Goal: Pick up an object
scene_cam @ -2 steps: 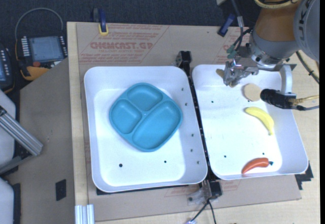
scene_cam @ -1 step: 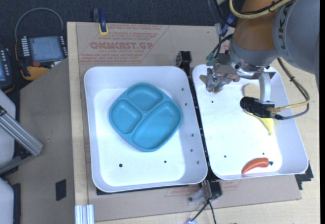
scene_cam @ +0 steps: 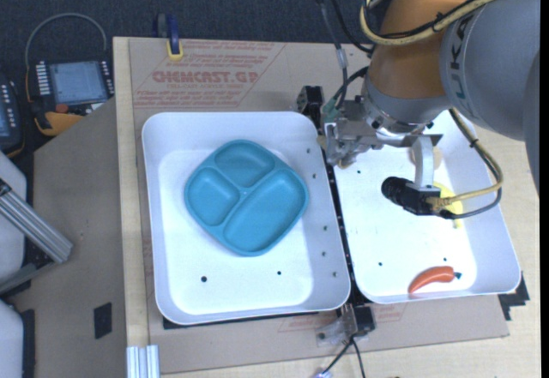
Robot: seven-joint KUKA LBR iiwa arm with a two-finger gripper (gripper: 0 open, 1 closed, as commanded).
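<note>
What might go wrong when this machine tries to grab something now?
The gripper sits by the wall between the bins, away from the small orange thing at the right bin's near edge, so it may grab nothing. The blue plate in the left bin is wide and flat, probably hard to pinch.

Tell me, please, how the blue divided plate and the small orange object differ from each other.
The blue plate is large and sits in the middle of the left bin; the orange object is small and lies near the right bin's lower edge in the view. The blue plate is broad and rounded, with three compartments; the orange object is slim and slightly curved. Both lie flat on a white bin floor.
</note>
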